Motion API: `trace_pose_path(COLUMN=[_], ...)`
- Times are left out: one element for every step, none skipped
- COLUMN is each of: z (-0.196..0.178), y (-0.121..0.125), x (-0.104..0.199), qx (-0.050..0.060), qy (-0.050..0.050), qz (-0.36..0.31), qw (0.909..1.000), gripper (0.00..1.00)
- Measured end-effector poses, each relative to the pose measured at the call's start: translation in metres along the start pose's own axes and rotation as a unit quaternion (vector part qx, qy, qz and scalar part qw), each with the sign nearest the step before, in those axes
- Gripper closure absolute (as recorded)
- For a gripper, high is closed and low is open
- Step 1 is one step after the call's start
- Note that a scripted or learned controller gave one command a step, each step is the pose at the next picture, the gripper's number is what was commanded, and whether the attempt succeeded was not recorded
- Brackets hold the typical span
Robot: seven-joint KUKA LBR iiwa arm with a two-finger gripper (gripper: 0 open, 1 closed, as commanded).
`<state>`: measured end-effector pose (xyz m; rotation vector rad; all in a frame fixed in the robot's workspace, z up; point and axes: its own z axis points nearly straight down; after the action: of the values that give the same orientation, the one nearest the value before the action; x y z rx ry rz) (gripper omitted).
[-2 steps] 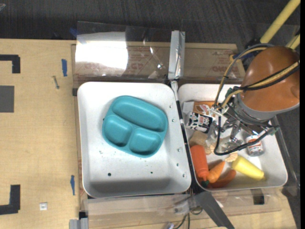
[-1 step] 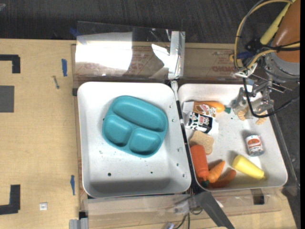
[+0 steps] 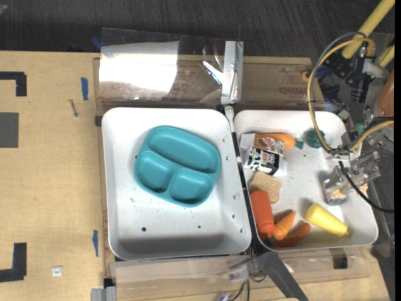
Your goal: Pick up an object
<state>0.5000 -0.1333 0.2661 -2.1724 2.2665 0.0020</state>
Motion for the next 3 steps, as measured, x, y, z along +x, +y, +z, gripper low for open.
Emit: trace_pose_path(z=[0.074, 0.175, 0.025], y=[-0.023, 0.007, -0.003], x=[-0.059, -0.023, -0.047], qx=[-0.002, 0.008, 0.005], qy=[-0.002, 0.005, 0.001], qz=[-0.055, -0.162, -0.093], qw=[0.9985, 0.9868, 0.9956], gripper=[1.0, 1.0, 1.0])
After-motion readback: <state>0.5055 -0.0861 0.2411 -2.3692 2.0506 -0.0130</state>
